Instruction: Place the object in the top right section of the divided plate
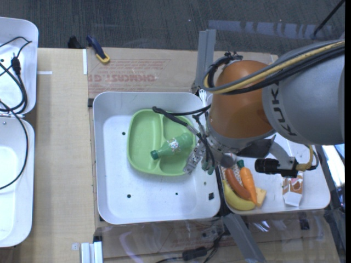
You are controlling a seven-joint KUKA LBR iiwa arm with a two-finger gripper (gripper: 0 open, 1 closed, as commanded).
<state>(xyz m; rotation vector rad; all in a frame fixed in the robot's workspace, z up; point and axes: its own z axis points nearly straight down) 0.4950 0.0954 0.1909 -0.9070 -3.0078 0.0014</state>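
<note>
Materials and surface finish, bench and bins

The left white bin (109, 163) is smooth moulded plastic with a soft sheen. The green divided plate (143, 141) is smooth, semi-matt plastic; the green bottle (174, 146) lying on it is glossy plastic with a pale printed label. The bench top (60, 147) is matt, light wood-grain board; the sheet (137, 73) at the far side looks like matt brown cardboard. The arm's orange band (241, 100) is smooth and glossy, its grey casing (307, 97) satin. The banana (237, 199) and carrot (248, 184) in the right bin look like smooth plastic.
</note>
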